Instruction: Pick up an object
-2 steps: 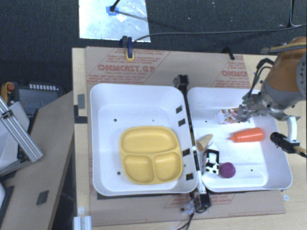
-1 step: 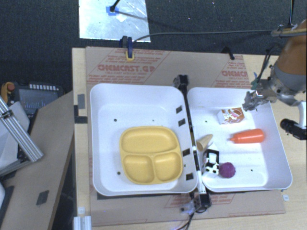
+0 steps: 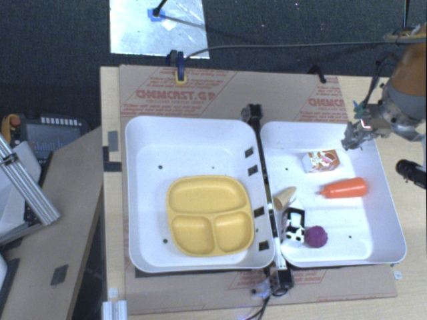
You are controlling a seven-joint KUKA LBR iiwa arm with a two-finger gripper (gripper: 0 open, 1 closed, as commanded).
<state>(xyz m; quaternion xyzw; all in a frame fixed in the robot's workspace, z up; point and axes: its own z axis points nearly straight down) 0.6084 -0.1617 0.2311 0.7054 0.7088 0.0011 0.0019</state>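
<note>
hovers gripper [image 3: 352,141] over right bin [image 3: 383,179] far-right corner, grip state impossible to tell; presumably poised near carton [image 3: 321,160] and carrot [image 3: 343,189].

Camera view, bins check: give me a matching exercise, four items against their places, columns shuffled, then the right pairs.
Items:
1. yellow divided plate
2. orange carrot toy
3. purple ball
4. gripper

Places:
A. right bin, near front edge
B. over the right bin's far right corner
C. left bin
D. right bin, middle right

Pairs: 1-C, 2-D, 3-A, 4-B
</note>
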